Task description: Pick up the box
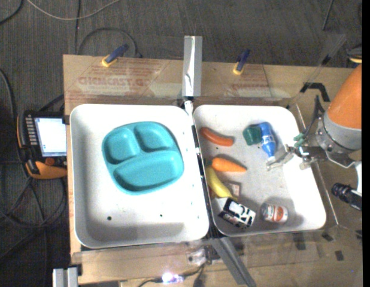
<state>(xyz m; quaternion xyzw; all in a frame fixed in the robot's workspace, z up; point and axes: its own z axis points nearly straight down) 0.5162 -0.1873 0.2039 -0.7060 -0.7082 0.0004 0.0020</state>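
The box [237, 213] lies in the right bin [305, 124], near its front wall and toward the divider between the two bins — a small black-and-white carton, tilted, with the banana [218, 184] just beside it at the back and a can [273, 212] a little way off to its right. The gripper [285, 153] hangs over the right side of the same bin, close to the blue bottle [264, 136], well apart from the box; nothing sits between the fingers [276, 159], which look spread and released, though they are thin and pale against the white bin floor. So the step in hand is, by my reading, the approach: no grasp on the box has been made yet. The next move calls for a shift forward and toward the divider, then a descent over the carton with the fingers turned to span its narrow side. The banana crowds one flank and the bin wall is near the other, so a clean drop between them matters — a slanted or off-centre close would likely push the box aside rather than lift it. The carrot [229, 165], the sausage [217, 137] and the teal tray [143, 155] in the left bin [83, 178] lie clear of that path.
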